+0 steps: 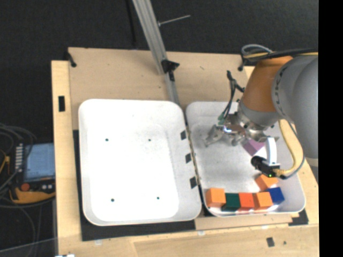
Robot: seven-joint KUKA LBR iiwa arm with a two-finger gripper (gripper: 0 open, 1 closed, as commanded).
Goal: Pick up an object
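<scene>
Gripper (218, 134) hangs splayed and empty mid right bin (214, 165); blocks (245, 199) at lower edge unpicked.

You look down at a slant from one fixed camera high above the table (128, 74), far enough to take in both white bins (134, 159) side by side.

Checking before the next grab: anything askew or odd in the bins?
Nothing looks damaged or spilled. The blocks are crowded along the right bin's near wall, and the claw hangs above bare floor, away from them.
</scene>
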